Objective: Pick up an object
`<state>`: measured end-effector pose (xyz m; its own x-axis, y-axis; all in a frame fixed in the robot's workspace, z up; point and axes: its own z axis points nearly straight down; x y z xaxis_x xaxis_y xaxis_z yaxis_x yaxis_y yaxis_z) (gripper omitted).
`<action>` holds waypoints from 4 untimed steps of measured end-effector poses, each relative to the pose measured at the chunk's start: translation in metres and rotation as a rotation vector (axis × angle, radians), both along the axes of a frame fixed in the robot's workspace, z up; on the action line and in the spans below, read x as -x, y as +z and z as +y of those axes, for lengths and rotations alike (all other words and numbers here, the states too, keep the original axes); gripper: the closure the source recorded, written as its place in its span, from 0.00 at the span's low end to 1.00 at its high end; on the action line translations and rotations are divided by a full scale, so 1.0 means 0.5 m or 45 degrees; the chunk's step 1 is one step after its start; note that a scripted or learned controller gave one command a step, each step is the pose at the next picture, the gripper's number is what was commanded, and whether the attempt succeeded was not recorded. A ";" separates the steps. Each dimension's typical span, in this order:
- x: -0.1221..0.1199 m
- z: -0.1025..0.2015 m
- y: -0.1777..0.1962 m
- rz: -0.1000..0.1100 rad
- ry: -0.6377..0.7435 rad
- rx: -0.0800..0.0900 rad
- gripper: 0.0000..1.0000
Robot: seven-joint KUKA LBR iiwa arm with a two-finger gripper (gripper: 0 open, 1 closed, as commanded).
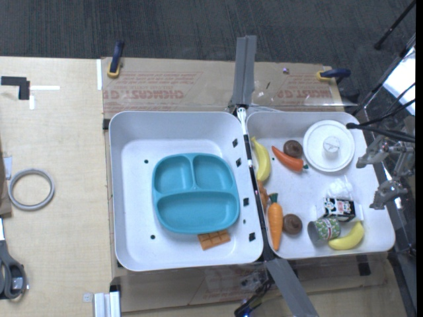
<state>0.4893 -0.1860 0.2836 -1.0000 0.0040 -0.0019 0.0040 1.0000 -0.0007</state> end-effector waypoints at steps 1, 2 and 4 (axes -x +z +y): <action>-0.013 0.104 -0.305 0.002 -0.074 -0.001 0.00; -0.259 0.188 -0.330 -0.002 -0.176 0.000 0.00; -0.176 0.173 -0.382 -0.001 -0.246 -0.001 0.00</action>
